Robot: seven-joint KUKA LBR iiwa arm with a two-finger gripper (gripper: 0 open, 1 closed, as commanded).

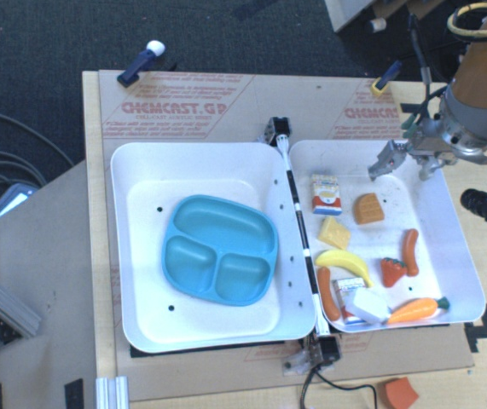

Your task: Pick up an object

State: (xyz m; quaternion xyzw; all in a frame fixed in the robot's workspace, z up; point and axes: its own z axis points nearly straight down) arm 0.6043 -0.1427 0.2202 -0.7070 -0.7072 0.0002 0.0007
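My gripper [407, 165] hangs above the far right part of the right bin [458, 228]. Its two grey fingers [387, 160] stand apart, open, with nothing between them. Below and left of it in the bin lie a brown biscuit [368, 209] and a small red and white carton [326, 193]. Further toward the front are a yellow cheese wedge [335, 231], a banana [344, 264], a red sausage [409, 252], a strawberry [392, 272], a carrot [414, 310], a hot dog [328, 295] and a white packet [364, 303].
The left bin [136, 228] holds a blue divided plate [219, 250]. A black clamp bar [294, 211] runs between the two bins. A blue and white marker [141, 64] lies beyond the board's far left corner. An orange block [399, 391] sits near the front edge.
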